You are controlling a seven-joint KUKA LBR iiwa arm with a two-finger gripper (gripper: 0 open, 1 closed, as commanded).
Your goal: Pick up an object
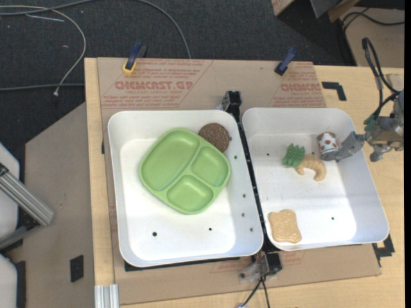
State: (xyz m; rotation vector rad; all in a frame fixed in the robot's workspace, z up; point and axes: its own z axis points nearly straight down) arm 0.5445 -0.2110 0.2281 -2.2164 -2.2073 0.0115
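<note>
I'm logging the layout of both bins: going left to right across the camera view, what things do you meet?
Green divided plate → brown round patty at the plate's far right corner → toast-shaped piece → green leafy toy → tan croissant-like piece → small red-and-white can → pincer at the right bin's right edge.

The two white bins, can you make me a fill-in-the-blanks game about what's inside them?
1. The green divided plate lies in the ____ bin.
2. The brown round cookie touches the plate's ____ edge.
3. The toast slice sits in the right bin's near-____ corner.

Missing words: left; far; left
</note>
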